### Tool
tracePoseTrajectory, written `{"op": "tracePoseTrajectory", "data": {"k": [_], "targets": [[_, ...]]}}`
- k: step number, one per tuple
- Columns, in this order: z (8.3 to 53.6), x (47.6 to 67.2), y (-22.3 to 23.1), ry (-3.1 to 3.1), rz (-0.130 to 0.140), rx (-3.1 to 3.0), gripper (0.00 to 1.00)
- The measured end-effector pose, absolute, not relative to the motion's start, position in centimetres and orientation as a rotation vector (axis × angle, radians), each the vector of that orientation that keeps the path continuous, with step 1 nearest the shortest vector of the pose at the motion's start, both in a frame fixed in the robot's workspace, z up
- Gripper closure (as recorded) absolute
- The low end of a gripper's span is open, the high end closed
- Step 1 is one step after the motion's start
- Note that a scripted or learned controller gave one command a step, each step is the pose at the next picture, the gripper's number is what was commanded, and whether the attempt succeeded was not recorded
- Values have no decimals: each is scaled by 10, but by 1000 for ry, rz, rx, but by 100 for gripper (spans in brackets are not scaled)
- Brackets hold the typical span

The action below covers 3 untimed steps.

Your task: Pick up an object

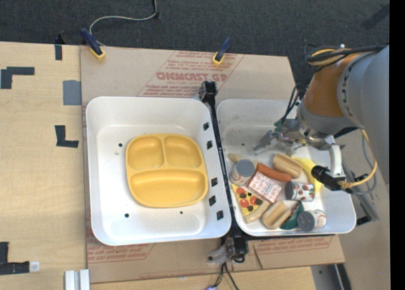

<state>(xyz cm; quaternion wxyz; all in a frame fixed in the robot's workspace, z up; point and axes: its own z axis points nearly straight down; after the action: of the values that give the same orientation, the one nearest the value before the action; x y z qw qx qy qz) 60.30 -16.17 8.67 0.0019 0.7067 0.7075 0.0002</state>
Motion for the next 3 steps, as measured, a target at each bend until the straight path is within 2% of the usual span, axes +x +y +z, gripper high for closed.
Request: {"op": "tracePoseTrajectory", "data": {"k": [1, 2, 3], "targets": [[87, 660, -214, 2218, 3, 2213, 0], [87, 579, -184, 2219, 1, 2219, 0], [98, 581, -186, 2213, 3, 2216, 100]]}}
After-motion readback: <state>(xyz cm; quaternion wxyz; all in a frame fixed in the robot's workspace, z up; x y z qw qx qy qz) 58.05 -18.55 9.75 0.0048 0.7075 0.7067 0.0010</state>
